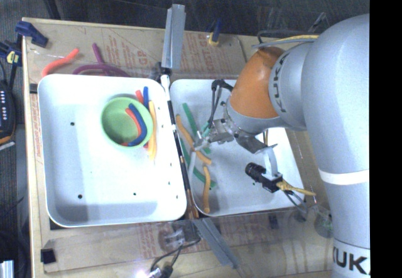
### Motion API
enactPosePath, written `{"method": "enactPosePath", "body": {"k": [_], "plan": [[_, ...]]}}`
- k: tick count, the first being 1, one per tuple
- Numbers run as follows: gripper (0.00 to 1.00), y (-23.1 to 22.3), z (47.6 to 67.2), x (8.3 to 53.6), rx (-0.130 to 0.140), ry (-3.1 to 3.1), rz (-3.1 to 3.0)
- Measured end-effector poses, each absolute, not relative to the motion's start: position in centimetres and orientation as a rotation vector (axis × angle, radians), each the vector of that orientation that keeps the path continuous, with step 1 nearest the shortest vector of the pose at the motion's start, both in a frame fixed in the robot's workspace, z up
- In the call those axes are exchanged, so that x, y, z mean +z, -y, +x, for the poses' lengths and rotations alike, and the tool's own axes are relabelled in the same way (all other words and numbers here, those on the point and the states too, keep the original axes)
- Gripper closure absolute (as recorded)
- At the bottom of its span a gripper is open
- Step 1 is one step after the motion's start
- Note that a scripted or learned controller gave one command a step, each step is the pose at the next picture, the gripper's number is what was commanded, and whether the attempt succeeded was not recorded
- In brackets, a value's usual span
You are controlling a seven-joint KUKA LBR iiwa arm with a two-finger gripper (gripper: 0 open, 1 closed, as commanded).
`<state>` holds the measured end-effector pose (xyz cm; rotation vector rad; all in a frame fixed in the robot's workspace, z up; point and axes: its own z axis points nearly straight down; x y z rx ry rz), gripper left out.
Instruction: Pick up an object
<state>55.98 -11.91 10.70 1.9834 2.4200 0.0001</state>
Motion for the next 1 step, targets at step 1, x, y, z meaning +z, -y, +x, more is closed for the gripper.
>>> {"method": "enactPosePath", "body": {"k": [1], "plan": [[1.00,10.54,60.10,18.71,-0.001,-2.198,2.246]]}}
